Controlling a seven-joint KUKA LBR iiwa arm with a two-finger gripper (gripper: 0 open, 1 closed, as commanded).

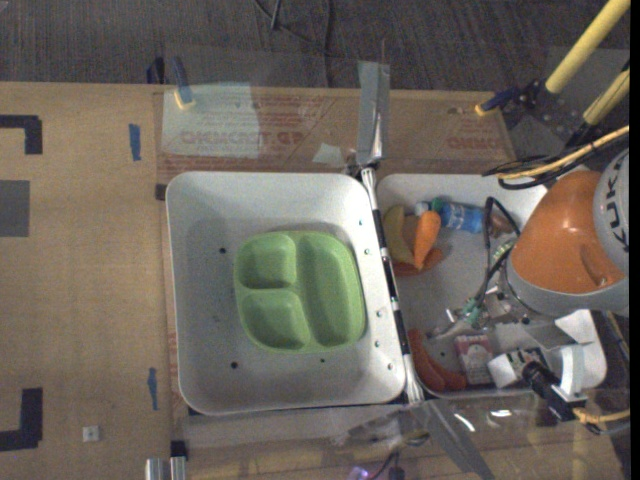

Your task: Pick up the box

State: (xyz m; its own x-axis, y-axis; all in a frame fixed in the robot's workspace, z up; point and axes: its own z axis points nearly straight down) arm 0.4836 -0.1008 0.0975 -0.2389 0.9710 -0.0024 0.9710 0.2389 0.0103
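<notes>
Two shallow white bins sit side by side on a brown bench. The left bin holds a green divided plate with three compartments, lying flat near its centre. The right bin is partly covered by the arm, whose orange band and grey body reach in from the right and hang over the bin's right half. The gripper is low over the near middle of the right bin, among cables and metal parts; whether it is apart or together cannot be told from this view. The box, small with a reddish and white face, lies on the bin floor just nearer than the gripper, close to the near wall; nothing shows it clamped in the tool. A red sausage-shaped item lies just left of the box, along the near left corner. At the far left of the same bin lie a yellow banana, an orange carrot leaning across it, and a clear bottle with a blue label just to their right. Yellow rods stand at the far right, beyond the bins
</notes>
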